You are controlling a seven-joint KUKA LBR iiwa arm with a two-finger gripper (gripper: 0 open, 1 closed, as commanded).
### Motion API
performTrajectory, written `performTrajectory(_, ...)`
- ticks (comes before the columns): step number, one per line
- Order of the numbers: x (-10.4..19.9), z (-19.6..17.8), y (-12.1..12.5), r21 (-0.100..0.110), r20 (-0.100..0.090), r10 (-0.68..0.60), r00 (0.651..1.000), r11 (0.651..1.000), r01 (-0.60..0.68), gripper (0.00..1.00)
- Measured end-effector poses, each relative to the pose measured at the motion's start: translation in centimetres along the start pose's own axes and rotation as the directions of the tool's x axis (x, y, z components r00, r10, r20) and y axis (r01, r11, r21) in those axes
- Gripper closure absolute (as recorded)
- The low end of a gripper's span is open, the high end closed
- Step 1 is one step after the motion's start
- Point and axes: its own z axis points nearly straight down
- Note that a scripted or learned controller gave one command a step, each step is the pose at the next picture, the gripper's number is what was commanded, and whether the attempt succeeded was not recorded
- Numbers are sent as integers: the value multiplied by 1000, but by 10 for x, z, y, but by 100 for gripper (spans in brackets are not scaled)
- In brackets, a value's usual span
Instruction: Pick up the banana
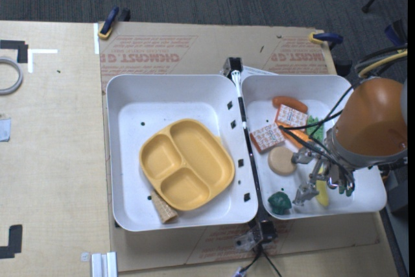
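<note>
Down in the right bin (pixel 369 201), the gripper (pixel 312 188) hovers over the banana (pixel 322 194) with fingers spread, touching but not yet clasping it, so the lift remains undone.

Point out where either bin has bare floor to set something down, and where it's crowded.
The left bin has bare floor along its back wall and left wall, around the yellow divided plate. The right bin is crowded: orange item, two printed packets, tan disc, green item, and the gripper by the banana.
</note>
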Motion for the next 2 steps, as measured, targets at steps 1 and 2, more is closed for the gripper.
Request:
performTrajectory(1,2,0,11,-1,0,-518,856,856,518,0)
performTrajectory(2,-27,-49,-58,-6,-7,-490,872,872,490,0)
